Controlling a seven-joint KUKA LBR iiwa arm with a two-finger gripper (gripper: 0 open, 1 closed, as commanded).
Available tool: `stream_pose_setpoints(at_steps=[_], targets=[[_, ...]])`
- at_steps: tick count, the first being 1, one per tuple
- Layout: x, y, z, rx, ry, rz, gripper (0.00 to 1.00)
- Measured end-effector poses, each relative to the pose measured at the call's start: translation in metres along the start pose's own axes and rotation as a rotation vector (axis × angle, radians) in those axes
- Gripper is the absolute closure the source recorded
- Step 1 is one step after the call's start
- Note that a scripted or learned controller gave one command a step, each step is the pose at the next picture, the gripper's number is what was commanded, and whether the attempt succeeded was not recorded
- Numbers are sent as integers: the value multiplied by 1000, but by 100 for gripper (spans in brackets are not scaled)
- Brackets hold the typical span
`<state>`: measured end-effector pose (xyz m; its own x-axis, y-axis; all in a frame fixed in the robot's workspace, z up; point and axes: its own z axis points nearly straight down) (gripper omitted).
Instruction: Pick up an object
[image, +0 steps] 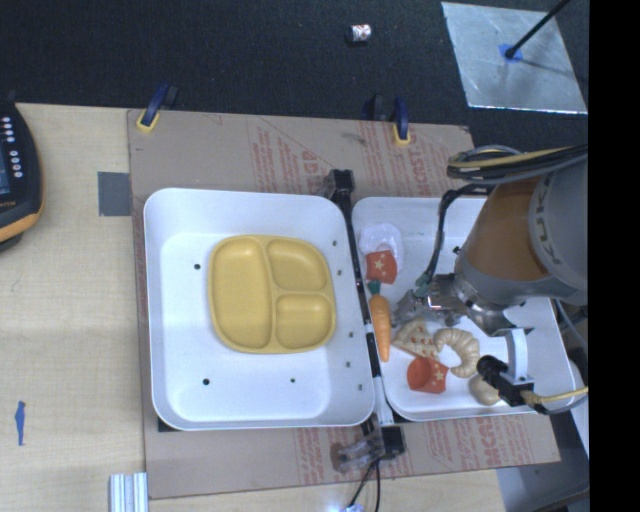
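The right bin (455, 212) holds several toy foods. An orange carrot (380, 326) lies along its left wall, with a red strawberry-like piece (381, 265) above it. A pale croissant-shaped piece (458, 347) and a beige flat piece (418, 340) lie in the middle, a second red piece (427, 375) sits below them, and a tan lump (486, 392) rests at the lower right. My gripper (420, 305) hangs low over the middle of this bin, just right of the carrot and above the beige piece. The wrist hides its tips.
The left bin (180, 390) carries a yellow divided plate (271, 293). A crumpled clear wrapper (380, 239) lies at the top left of the right bin. The grey and orange arm (520, 240) covers the bin's right half. A black cable with a connector (505, 380) trails at the lower right.
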<state>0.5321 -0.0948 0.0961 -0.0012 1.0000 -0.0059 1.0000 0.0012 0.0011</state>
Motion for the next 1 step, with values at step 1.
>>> stream_pose_setpoints(at_steps=[1], targets=[[30,66,-101,-6,5,-7,0]])
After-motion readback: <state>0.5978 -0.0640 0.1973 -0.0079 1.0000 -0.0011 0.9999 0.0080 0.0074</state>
